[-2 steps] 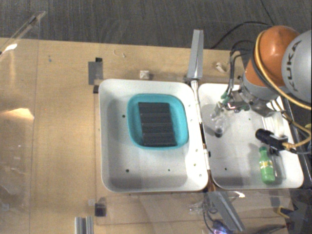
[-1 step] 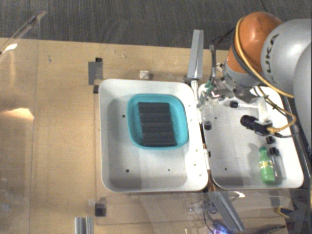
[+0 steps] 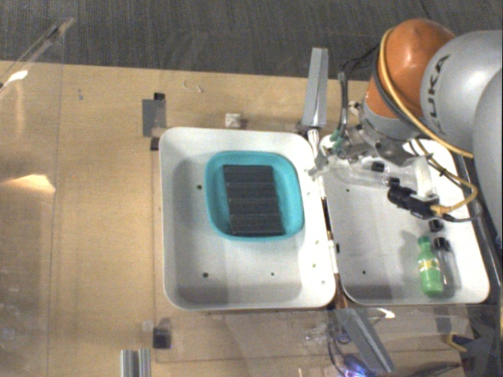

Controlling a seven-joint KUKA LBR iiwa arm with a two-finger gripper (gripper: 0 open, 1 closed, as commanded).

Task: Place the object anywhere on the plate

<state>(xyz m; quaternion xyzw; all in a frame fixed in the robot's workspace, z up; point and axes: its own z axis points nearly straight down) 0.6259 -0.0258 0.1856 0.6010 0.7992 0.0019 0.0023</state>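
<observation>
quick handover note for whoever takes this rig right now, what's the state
Gripper: over the top left corner of the right bin; whether open or shut cannot be told, and nothing is seen held in it.
Plate: teal, in the left bin, with a dark ridged block lying on it.
Green bottle: lying near the right bin's lower right corner, apart from the gripper.
Done: nothing visible for the bottle, if that is the object to move.
Left: pick it up, carry it to the left bin, set it on the plate.

Two white bins (image 3: 181,281) on wooden bench (image 3: 78,210)
</observation>
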